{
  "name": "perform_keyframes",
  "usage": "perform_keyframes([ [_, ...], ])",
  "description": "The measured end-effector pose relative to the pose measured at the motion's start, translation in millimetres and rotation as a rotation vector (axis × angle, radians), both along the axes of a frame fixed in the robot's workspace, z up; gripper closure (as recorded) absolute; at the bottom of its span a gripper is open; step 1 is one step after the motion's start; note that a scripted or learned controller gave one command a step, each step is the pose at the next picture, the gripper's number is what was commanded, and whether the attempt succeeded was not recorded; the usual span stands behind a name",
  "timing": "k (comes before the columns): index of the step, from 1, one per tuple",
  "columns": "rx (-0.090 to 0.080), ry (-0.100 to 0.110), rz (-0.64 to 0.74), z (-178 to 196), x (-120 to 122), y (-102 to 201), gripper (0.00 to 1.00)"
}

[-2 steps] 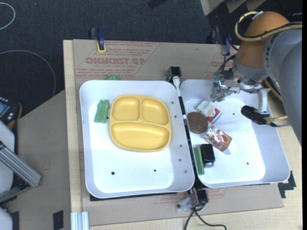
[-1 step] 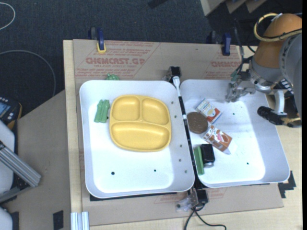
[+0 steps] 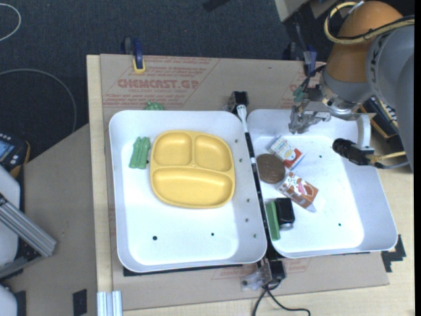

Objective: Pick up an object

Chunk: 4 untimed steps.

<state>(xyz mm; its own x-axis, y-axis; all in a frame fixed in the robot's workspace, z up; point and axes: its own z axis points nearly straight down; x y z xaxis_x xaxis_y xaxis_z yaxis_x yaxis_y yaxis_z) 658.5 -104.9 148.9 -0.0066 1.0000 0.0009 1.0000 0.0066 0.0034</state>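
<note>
My gripper (image 3: 300,124) hangs over the back left part of the right bin (image 3: 342,229), with nothing seen in it. Just in front of it lies a small white and red carton (image 3: 287,151). A brown round disc (image 3: 270,168) rests next to the carton, against the bin's left wall. Further forward lies a red and white packet (image 3: 300,190). A black block (image 3: 284,210) and a green bar (image 3: 271,220) sit near the front left corner of that bin.
The left bin (image 3: 177,242) holds a yellow divided plate (image 3: 193,168) and a green pea-pod toy (image 3: 139,152) beside it on the left. The two bins meet along a raised rim (image 3: 252,176). Brown board surrounds both bins.
</note>
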Motion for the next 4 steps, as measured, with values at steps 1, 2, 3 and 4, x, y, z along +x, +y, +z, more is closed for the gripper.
perform_keyframes([
  [1,0.002,0.006,-0.004,39,-51,37,1.00],
  [2,0.000,0.008,-0.013,27,-86,-27,1.00],
  [3,0.004,0.009,-0.002,36,-145,41,1.00],
  [4,0.004,0.005,0.006,39,-150,154,1.00],
])
